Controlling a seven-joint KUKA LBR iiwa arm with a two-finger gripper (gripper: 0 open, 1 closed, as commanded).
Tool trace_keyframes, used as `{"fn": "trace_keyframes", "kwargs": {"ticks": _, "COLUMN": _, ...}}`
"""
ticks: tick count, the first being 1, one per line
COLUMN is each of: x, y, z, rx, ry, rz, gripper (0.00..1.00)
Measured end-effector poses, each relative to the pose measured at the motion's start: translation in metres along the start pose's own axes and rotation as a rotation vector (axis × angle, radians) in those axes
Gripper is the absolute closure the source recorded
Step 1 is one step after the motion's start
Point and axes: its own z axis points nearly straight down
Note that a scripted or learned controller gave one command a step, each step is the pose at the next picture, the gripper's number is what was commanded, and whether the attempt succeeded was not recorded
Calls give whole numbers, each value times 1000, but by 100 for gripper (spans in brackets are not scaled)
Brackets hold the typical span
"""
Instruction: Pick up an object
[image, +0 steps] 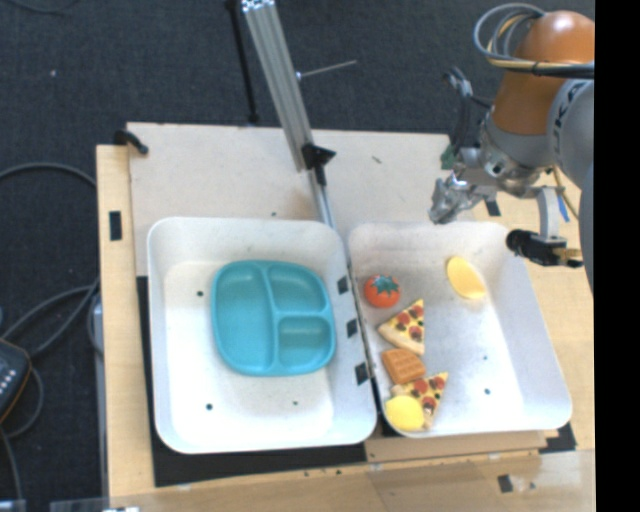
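Observation:
The right bin holds several toy foods: a red tomato, a pizza slice, a brown waffle-like piece, a second pizza slice, a yellow lemon and a yellow oval piece. My gripper hangs over the back rim of the right bin, above and behind the yellow oval piece. Nothing shows between its fingertips.
The left bin holds a blue divided plate. A slanted metal pole rises behind the bins, ending at a clamp. Bare bench lies behind the bins.

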Motion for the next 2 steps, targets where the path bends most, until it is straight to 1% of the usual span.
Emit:
{"fn": "trace_keyframes", "kwargs": {"ticks": 1, "x": -1, "y": 0, "z": 0, "rx": 7, "ry": 0, "rz": -1, "gripper": 100}}
{"fn": "trace_keyframes", "kwargs": {"ticks": 2, "x": 46, "y": -26, "z": 8, "rx": 10, "ry": 2, "rz": -1, "gripper": 100}}
